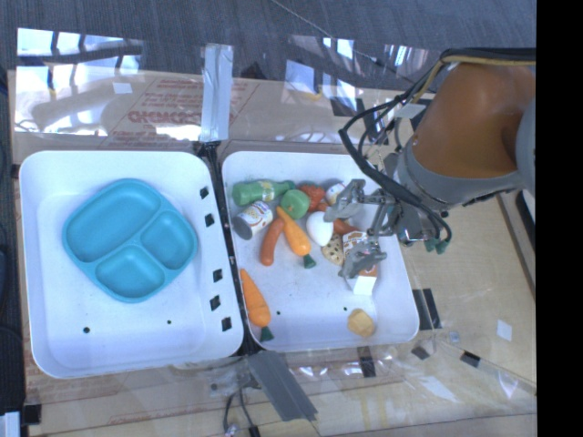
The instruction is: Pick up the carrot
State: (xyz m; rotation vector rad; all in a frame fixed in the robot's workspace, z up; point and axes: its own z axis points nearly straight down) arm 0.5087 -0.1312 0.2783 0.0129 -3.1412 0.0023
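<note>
Three orange carrot-like pieces lie in the right bin [392, 289]. One carrot [295, 232] with a green tip slants through the middle of the pile. An orange piece [271, 242] lies just left of it. A third carrot [256, 300] rests against the bin's left wall with its green end toward the front. My gripper [357, 228] hovers low over the right side of the pile, to the right of the carrots, with its fingers [351, 197] spread open. No carrot sits between them. A small brown-and-white item [349, 244] lies under the gripper.
A green bottle [254, 192], a green pepper [293, 202], a can [255, 217], a red item [314, 194] and a white egg [319, 228] crowd the pile. A white cube [363, 285] and a tan lump [362, 322] lie nearer the front. The left bin [55, 335] holds a blue divided plate [130, 238].
</note>
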